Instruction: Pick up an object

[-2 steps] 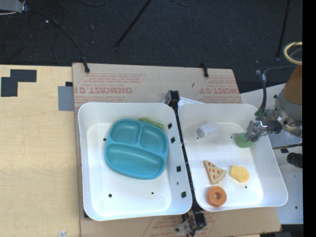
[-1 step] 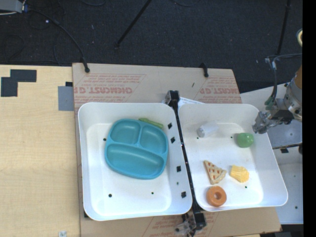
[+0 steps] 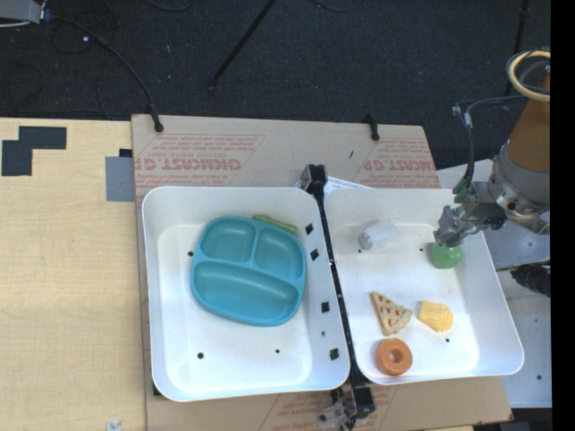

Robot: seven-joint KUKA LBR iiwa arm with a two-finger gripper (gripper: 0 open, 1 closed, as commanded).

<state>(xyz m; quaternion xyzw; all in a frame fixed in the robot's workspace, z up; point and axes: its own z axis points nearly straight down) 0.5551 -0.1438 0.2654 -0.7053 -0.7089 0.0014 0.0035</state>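
The right bin (image 3: 499, 317) holds a green round object (image 3: 445, 256) near its right wall, a pale grey cylinder (image 3: 377, 235) towards the back, a waffle-patterned wedge (image 3: 391, 312), a yellow chunk (image 3: 436, 316) and an orange ring (image 3: 393, 356) at the front. My gripper (image 3: 448, 234) reaches in from the right and sits directly over the green object, touching or just above its top. The gripper hides the object's upper part.
A teal divided plate (image 3: 249, 269) lies in the left bin (image 3: 171, 330), with a green item (image 3: 277, 224) peeking out behind it. A black divider clip line (image 3: 323, 277) runs between the bins. Cardboard (image 3: 243, 155) lies under both.
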